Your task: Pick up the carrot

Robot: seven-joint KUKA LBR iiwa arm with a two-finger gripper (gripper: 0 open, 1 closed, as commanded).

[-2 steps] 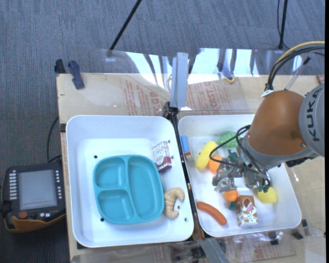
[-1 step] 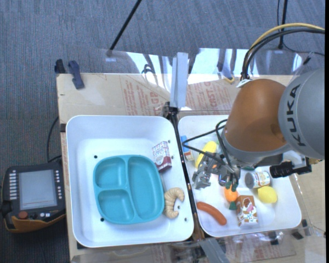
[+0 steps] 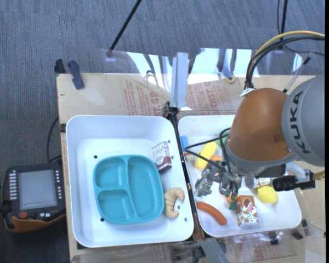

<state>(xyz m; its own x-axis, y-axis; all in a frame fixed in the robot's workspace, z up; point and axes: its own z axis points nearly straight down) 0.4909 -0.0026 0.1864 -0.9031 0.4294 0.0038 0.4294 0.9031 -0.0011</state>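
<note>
We see the tool (image 3: 215, 181) low inside the right bin (image 3: 288, 215), hanging beneath the arm's orange band (image 3: 259, 126) and the grey KUKA-marked link (image 3: 310, 125); its metal parts are tangled with cables in our view, and we cannot tell how its fingers stand or whether anything lies between them. Just below and right of the tool, a small orange piece with a green end (image 3: 231, 201) peeks out from under the wrist, which we take for the carrot, though most of it is hidden. Just beside it on the right stands a small carton with a red and white label (image 3: 246, 209), and on the bin floor below the tool lies a reddish sausage (image 3: 211, 212), slanting down to the right and apart from the tool. Up and left of the tool we see a yellow, banana-like piece (image 3: 206, 153), partly covered by the arm, and to the right, near the bin's far wall, a lemon (image 3: 267, 195). In the left bin (image 3: 79, 147) a turquoise divided plate (image 3: 129, 189) lies flat, with a small carton with a dark red label (image 3: 162, 154) near its upper right corner and a tan croissant (image 3: 174, 200) touching its lower right edge. Both bins rest side by side on the counter (image 3: 112, 92), surfaced with printed cardboard. On the floor to the left sits the robot's teach pendant (image 3: 34, 195) with its grey screen.
</note>
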